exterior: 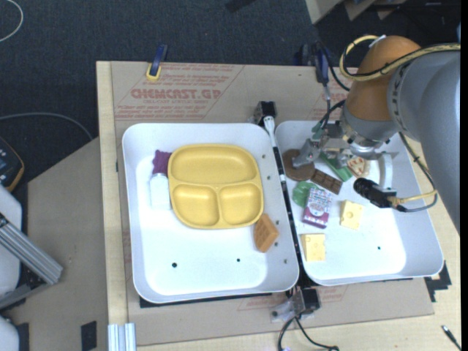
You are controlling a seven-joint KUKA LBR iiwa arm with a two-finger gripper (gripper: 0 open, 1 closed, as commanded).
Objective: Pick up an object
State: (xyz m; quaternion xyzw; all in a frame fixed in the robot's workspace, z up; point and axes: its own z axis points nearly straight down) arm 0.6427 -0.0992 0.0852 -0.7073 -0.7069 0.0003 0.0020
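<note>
The gripper [322, 148] is down in the far left part of the right bin [417, 258], hanging off the grey arm [431, 86] with its orange band [380, 68] that comes in from the right. From where I stand I cannot tell how it is set, nor whether it has hold of anything — the metal of it sits right over the clutter.

Under and just beside it lie a round brown piece [295, 164] and a dark brown bar [326, 180]; nearer to me are a green thing [302, 193], a purple packet [316, 205] and two yellow blocks [352, 215] [314, 246]. Any of these would serve as the object.

The left bin [146, 269] holds a yellow divided tray [216, 183], a white bottle [159, 192] with something purple [161, 161] beside it, and a tan block [266, 233].

The trouble I'd expect: the pieces under the gripper are flat and packed close, touching or overlapping, so it may slide off one, nudge a neighbour, or come up with nothing. It is also near the bin's left wall — a small drift that way could catch the rim.
</note>
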